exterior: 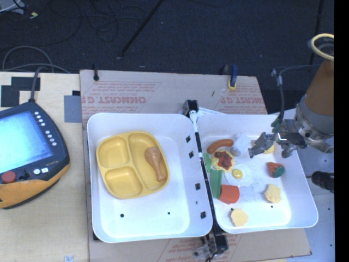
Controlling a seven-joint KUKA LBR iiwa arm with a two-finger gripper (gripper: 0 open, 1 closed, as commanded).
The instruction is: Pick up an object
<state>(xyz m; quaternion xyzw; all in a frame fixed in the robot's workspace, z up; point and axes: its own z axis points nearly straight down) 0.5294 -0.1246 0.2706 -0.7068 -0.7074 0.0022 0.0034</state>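
Observation:
My gripper [272, 146] hangs over the back right part of the right bin [305, 214], its two dark fingers spread apart and open. A small yellowish piece [269, 149] shows in the gap between them, not clamped. Toy foods lie in this bin: a sausage [220, 145], a pizza slice [223, 158], a fried egg [238, 173], a green piece [216, 181], a red piece [229, 194], a strawberry [275, 170] just below the gripper, and two yellow chunks [272, 193] [238, 217].
The left bin [109, 222] holds a yellow divided tray [117, 173] with a chicken drumstick [156, 162] in its right compartment. A teach pendant [27, 152] lies on the bench at far left. A dark divider [200, 168] runs between the bins.

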